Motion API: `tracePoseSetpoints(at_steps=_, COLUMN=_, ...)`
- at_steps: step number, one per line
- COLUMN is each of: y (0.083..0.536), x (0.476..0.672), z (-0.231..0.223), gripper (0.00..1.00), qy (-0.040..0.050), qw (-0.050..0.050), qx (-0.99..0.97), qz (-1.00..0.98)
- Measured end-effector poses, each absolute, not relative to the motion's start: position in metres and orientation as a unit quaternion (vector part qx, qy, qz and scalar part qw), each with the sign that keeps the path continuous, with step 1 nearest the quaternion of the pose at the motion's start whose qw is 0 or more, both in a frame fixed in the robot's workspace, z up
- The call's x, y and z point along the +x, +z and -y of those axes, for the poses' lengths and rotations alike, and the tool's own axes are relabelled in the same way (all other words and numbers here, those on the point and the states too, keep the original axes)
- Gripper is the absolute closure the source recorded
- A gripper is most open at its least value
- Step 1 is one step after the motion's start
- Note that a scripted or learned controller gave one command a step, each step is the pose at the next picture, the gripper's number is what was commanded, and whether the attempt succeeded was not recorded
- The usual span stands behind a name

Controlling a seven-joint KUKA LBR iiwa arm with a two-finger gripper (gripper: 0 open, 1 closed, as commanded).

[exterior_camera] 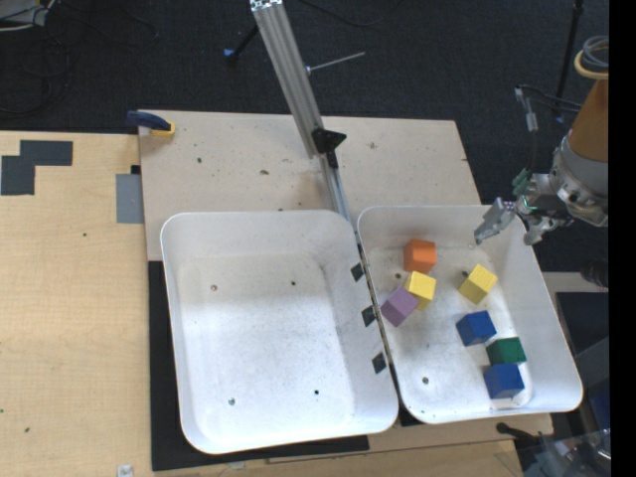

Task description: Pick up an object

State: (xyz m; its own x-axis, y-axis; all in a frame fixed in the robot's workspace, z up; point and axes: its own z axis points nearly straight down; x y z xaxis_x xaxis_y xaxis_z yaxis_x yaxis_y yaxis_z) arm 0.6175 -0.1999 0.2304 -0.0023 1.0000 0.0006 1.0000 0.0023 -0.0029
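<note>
We are seeing the gripper (pixel 515 219) hanging over the far right rim of the right bin (pixel 556 366), its fingers (pixel 490 226) spread apart and gripping nothing. Seven cubes are lying in that bin: an orange cube (pixel 420 255), a yellow cube (pixel 421 286) touching a purple cube (pixel 399 306), another yellow cube (pixel 478 283) sitting nearest the gripper, then a blue cube (pixel 476 327), a green cube (pixel 507 350) and a second blue cube (pixel 504 379). Being cubes, they are showing no long axis; most are sitting turned cornerwise. The left bin (pixel 189 256) is resting beside it on the surface (pixel 238 157).
</note>
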Motion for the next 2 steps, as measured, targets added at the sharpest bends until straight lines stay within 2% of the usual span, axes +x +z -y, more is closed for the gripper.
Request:
tracePoseSetpoints(at_steps=1, y=0.230, x=0.618, z=0.199, gripper=0.00, qy=0.0011, qw=0.001, qx=-0.705, qz=0.709)
tracePoseSetpoints(at_steps=2, y=0.172, x=0.618, z=0.208, gripper=0.00, qy=0.0024, qw=0.003, qx=-0.707, qz=0.707)
